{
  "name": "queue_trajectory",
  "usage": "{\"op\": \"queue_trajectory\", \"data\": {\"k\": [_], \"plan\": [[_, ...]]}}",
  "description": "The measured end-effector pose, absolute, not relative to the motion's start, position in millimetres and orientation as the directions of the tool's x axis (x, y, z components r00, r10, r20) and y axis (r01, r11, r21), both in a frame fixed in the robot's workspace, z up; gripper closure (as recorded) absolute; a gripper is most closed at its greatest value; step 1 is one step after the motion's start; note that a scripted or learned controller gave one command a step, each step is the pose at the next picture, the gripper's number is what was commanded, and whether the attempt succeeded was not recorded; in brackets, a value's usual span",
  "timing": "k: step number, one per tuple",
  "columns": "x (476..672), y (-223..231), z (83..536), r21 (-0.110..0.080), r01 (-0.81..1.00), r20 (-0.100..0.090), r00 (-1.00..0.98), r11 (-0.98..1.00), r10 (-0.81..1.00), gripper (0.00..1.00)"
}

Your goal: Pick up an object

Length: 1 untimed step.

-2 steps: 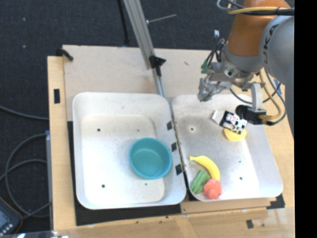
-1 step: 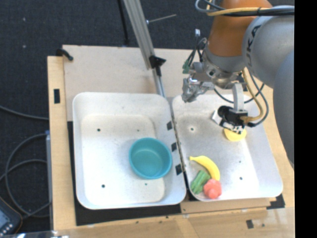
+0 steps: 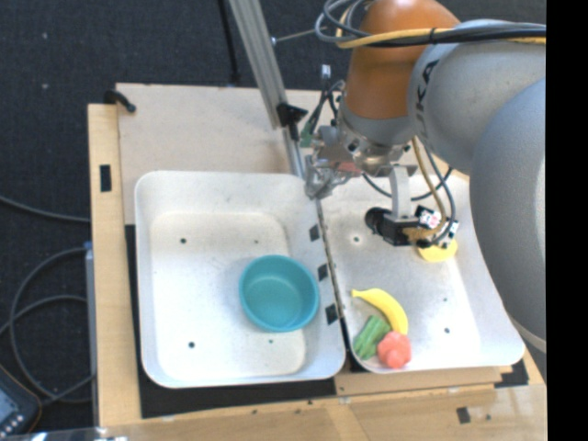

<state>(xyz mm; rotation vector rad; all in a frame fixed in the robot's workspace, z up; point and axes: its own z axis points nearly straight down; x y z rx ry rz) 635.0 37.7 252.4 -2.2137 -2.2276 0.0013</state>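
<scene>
The tool [image 3: 319,182] hangs at the far end of the line where the two white bins meet, over their shared rims, and it is too small and cluttered at its tip to tell whether it is released or clenched; nothing can be seen grasped in it. Above it rises the arm [image 3: 478,99], grey with its orange band, reaching in from the right and covering the far right part of the right bin [image 3: 459,324]. Candidates for picking lie in both bins. The right bin holds three small things bunched in its near left corner: one yellow banana [image 3: 386,307], one green vegetable [image 3: 369,335] just beside and partly under it, and one red fruit [image 3: 395,350] touching the green piece at the near rim. One more small yellow lump [image 3: 438,252] lies farther back in that bin, partly hidden by robot hardware, so its kind cannot be told. The left bin [image 3: 197,246] holds one teal bowl [image 3: 278,292], upright, near its right rim and well apart from the tool. Both bins rest side by side on the pale desk [image 3: 193,127].
</scene>
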Motion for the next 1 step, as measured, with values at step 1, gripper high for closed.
{"op": "queue_trajectory", "data": {"k": [1], "plan": [[621.9, 83.0, 245.5, -0.001, 1.0, 0.0, -0.006, 0.006, 1.0, 1.0]]}}
